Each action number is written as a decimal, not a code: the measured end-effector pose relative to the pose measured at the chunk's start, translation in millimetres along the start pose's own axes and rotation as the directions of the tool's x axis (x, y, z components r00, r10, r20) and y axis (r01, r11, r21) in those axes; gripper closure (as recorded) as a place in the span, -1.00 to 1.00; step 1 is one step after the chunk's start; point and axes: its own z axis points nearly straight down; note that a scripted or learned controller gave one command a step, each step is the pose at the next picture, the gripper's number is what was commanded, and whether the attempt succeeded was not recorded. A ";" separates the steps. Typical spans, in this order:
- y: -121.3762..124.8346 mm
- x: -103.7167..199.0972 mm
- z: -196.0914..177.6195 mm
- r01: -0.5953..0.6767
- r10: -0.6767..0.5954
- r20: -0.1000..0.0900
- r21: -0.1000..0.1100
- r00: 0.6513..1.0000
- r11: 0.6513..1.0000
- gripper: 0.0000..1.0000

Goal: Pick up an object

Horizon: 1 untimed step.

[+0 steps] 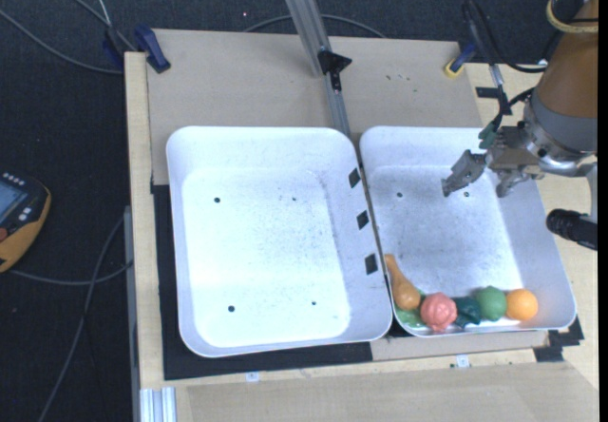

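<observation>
While toy fruits (465, 306) crowd the right bin's (532, 239) lower edge, the hand (484, 178) hovers above at the frame's right, fingers apart and holding nothing, apparently ready to descend.

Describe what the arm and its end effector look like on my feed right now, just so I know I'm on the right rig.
The arm shows a wide orange-brown band with a grey section below it toward the wrist. A pale ring sits at its top and black cables trail beside it. The end effector is grey metal with two dark-tipped fingers and a small green patch near its base.
</observation>
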 end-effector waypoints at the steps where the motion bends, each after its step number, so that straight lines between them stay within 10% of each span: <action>1: 49.2 -65.6 16.8 -0.004 0.004 0.001 0.002 1.000 1.000 -1.00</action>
